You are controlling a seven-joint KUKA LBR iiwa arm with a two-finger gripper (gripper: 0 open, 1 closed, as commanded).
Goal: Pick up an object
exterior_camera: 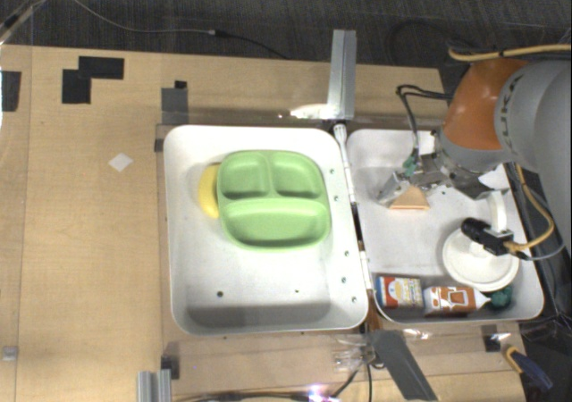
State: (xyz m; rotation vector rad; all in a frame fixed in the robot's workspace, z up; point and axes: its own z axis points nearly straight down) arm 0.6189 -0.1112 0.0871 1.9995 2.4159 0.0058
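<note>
My gripper [412, 186] is low in the back part of the right bin [393, 239], reaching in from the right, and it stands open. Its grey fingers [391, 188] spread out just above a small tan wedge [409, 203] that lies on the bin floor. The wedge sits right below the fingertips and looks to rest on the floor, not lifted. A white bowl [474, 264] stands at the bin's right. A brown-and-white bottle [435, 296] with a green cap lies along the bin's front wall.
The left bin [259, 288] holds a green divided plate [271, 197] with a yellow thing [206, 192] peeking out from under its left edge. A metal post [342, 74] stands behind the wall between the bins.
</note>
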